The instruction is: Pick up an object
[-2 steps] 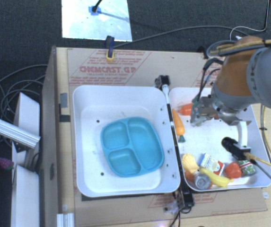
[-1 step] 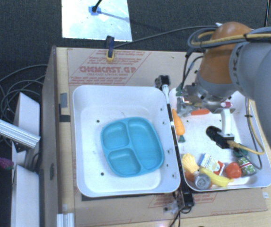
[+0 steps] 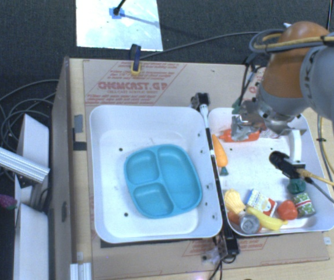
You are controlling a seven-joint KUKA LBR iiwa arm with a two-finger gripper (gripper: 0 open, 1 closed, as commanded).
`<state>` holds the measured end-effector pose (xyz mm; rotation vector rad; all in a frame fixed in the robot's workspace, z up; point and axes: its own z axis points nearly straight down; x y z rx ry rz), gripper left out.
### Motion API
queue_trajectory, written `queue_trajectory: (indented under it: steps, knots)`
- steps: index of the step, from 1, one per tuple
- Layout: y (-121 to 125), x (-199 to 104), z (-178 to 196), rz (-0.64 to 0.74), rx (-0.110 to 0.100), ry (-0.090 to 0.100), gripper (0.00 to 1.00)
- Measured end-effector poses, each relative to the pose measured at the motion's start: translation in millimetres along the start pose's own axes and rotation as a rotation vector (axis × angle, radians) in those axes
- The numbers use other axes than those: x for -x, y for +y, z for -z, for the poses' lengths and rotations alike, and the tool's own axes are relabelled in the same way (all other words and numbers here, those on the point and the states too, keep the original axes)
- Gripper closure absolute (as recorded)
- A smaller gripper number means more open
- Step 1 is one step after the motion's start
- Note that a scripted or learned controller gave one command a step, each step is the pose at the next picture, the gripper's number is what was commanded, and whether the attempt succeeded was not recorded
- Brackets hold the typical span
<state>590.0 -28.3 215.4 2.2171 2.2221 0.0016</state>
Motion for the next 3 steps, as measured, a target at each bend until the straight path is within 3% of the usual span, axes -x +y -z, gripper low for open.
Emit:
queue_trajectory:
  steps: [1,2,3]
  knots:
    - [-0.1,-0.6,-0.3,0.001,-0.001,0.000,0.00]
    - [62.4,43.1,-31.6,-0.001,-0.002,-0.001,0.00]
    - [77.2,57.2,-58.0,0.001,0.000,-0.001,0.00]
